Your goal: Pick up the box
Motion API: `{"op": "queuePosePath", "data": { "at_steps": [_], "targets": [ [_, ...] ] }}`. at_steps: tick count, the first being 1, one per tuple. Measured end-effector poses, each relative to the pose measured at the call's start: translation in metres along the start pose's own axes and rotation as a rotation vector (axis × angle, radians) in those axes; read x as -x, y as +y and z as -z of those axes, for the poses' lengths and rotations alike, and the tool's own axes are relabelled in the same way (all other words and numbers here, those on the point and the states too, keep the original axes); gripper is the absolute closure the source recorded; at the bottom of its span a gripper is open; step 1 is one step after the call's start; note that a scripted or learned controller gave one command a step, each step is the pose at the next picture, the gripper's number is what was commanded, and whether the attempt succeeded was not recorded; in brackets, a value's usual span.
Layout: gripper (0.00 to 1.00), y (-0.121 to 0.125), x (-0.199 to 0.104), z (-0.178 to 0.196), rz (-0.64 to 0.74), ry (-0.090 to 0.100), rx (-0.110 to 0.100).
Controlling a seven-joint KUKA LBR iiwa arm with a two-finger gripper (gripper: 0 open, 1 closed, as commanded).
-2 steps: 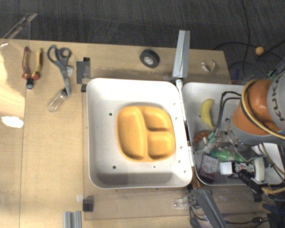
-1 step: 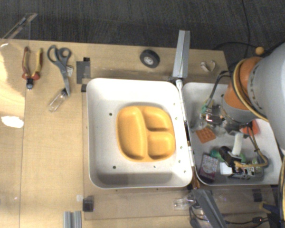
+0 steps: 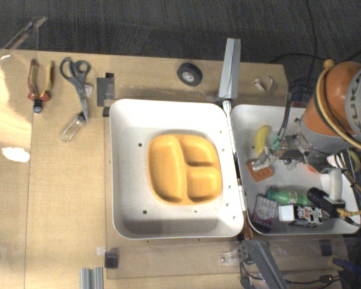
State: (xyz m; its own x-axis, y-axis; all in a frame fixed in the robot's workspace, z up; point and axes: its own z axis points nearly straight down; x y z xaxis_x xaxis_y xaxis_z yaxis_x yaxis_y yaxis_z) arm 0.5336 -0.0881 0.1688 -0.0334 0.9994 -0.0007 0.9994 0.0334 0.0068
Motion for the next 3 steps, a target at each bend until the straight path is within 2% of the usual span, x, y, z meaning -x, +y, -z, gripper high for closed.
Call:
{"op": "queuePosePath", "data": {
  "at_steps": [1,2,3],
  "targets": [
    [0.00,0.028,0.007,-0.080,-0.121,-0.001,0.005],
    [0.00,-0.044,0.034,-0.079,-0.092,-0.004,0.009],
    [0.00,0.024,0.060,-0.080,0.095,-0.004,0.007]
  ]
}}
